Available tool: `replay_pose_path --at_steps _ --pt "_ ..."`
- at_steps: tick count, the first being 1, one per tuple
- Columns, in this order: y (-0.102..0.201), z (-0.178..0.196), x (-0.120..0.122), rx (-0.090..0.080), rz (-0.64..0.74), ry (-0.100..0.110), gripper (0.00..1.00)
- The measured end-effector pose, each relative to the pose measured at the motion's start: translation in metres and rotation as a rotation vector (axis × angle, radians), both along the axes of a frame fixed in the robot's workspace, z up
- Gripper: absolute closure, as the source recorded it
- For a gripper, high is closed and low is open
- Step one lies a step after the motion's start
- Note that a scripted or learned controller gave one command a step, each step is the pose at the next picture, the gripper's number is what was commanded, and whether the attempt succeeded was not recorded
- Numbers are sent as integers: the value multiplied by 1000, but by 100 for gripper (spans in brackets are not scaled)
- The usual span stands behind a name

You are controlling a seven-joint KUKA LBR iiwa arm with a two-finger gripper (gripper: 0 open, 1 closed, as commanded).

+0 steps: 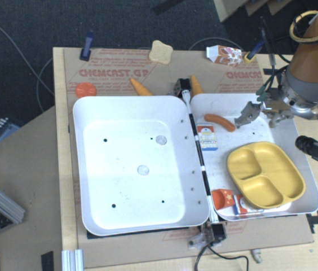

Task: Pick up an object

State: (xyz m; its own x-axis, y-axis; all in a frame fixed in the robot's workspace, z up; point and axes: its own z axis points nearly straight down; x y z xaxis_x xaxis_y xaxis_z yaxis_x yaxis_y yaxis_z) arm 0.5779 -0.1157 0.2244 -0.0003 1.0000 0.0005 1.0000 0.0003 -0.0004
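In the right bin (226,103) lie an orange-red sausage (220,121), a small white and red carton (206,138), a yellow divided plate (266,174) and a red packet (227,199). My gripper (255,113) hangs low over the far part of this bin, just right of the sausage and above the yellow plate's far edge. Nothing shows held in it. The grey arm with its orange band (312,49) comes in from the right.
The left bin (81,130) holds two small clear discs (160,140). On the board behind the bins lie a bread slice (160,52), a milk carton (225,55), a carrot (140,87), an orange disc (84,89) and a blue item (86,45).
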Motion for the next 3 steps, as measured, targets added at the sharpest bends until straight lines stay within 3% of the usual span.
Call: replay_pose_path --at_steps 1,2,3 --pt "7 -139 -27 -1 0 -3 0" --pt "6 -138 -59 -1 1 -8 0" --pt "23 -137 -68 -3 0 -10 0"
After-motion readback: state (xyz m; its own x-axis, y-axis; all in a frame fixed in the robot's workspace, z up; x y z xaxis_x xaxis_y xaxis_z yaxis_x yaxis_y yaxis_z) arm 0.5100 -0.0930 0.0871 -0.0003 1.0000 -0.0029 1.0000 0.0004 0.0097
